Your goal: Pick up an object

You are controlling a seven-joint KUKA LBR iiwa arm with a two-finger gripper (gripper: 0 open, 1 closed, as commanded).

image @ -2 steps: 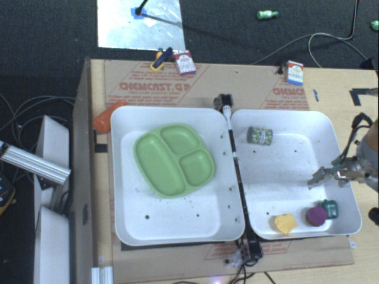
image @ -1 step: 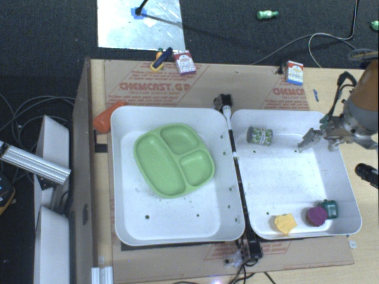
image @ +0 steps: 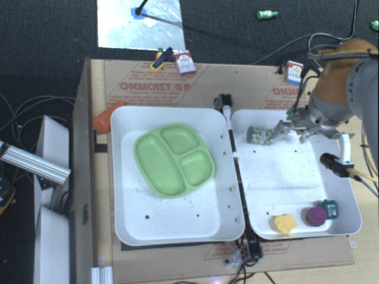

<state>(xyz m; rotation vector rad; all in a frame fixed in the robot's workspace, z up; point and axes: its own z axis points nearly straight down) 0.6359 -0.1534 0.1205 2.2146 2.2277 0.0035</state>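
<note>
A small green-and-white can [image: 258, 136] lies on its side near the far left corner of the right bin [image: 284, 176]. My gripper [image: 293, 133] hangs just to the can's right, low over the bin's far edge. Its two grey fingers [image: 280, 129] are spread open, and the left one reaches the can's end. Nothing sits between them. At the right bin's near edge lie a yellow piece [image: 285, 223], a purple ball-like thing [image: 315, 216] and a small teal thing [image: 330, 207].
The left bin [image: 124, 218] holds a green divided plate [image: 173, 158]. An orange thing [image: 103, 118] sits at its far left corner outside. Small boxes [image: 185, 63] [image: 294, 73] lie on the cardboard beyond the bins. The middle of the right bin is bare floor.
</note>
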